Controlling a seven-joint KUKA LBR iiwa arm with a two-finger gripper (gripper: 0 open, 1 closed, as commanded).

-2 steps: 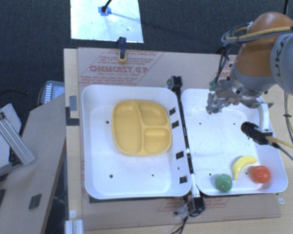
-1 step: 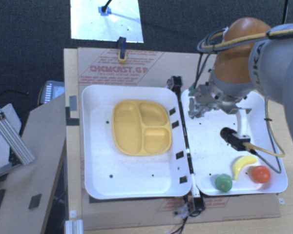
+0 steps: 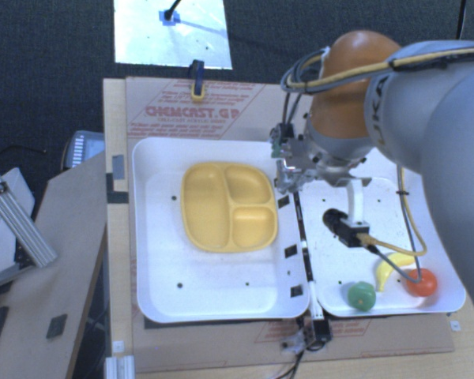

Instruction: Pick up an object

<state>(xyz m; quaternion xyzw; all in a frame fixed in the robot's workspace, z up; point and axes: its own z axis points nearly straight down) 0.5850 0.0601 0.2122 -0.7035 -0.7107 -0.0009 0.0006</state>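
Three small things lie in the near corner of the bin on the view's right (image 3: 332, 268): a green ball (image 3: 361, 294), a yellow banana-shaped piece (image 3: 387, 273) and an orange ball (image 3: 421, 282). The last two sit touching or almost so, with the green ball just beside them. The other bin (image 3: 154, 290) holds a yellow divided plate (image 3: 227, 207), lying flat and near its middle.

The end effector (image 3: 288, 176) hangs over the wall between the two bins, toward their far side. It is close to the plate's right edge and well apart from the three small things. Nothing shows in its grip, and whether it is released or clenched I cannot tell, since the wrist covers it from this angle.

I judge this to be the approach step, with no pick made yet. The nearest candidate is the plate, but it is broad and shallow, so a grasp would likely need its raised rim. The small things look easier to close on. Reaching them calls for a move toward the near corner of their bin and then a straight descent. The orange ball would need care, as the banana piece crowds it.
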